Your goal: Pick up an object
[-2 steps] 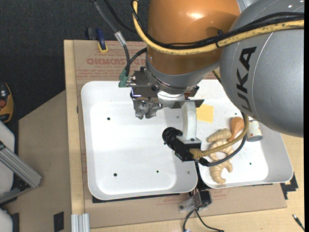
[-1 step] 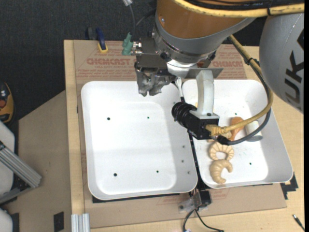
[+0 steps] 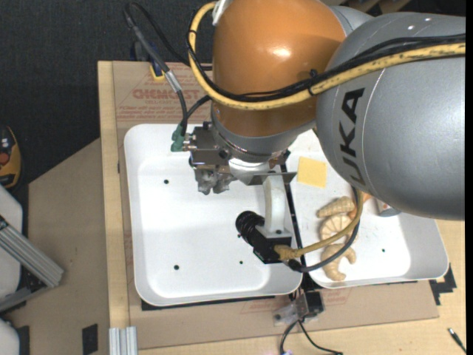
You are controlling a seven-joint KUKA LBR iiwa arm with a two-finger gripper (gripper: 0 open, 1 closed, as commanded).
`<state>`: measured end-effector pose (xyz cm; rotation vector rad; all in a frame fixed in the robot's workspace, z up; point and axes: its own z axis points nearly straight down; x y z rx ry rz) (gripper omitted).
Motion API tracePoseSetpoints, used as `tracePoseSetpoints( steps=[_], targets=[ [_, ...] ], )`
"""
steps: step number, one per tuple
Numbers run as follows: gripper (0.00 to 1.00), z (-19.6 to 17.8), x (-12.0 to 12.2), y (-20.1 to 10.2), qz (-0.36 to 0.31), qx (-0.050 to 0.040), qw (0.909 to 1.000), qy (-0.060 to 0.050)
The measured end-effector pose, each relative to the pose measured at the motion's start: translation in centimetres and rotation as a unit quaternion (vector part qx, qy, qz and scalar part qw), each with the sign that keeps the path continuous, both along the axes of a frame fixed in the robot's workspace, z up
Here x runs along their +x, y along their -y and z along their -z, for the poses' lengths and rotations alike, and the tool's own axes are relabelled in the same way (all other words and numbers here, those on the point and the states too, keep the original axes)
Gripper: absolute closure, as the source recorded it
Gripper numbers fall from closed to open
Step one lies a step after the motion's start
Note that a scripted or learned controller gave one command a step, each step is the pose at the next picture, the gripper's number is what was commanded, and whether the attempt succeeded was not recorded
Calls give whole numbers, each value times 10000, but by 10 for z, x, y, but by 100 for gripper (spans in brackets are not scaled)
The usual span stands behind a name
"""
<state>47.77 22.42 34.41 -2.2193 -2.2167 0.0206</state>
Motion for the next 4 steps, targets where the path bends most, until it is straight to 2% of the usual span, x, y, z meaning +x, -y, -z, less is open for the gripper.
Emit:
tracePoseSetpoints(
  steps=[1,2,3,4],
  targets=[
    [100,-201,2,0,-15,79,9998,159],
    [100,-84,0,0,-2,0,10000,-3],
    [100,14,0,0,0,1,10000,1],
    [100,-141,2,0,-15,74,9999,152]
  ],
)
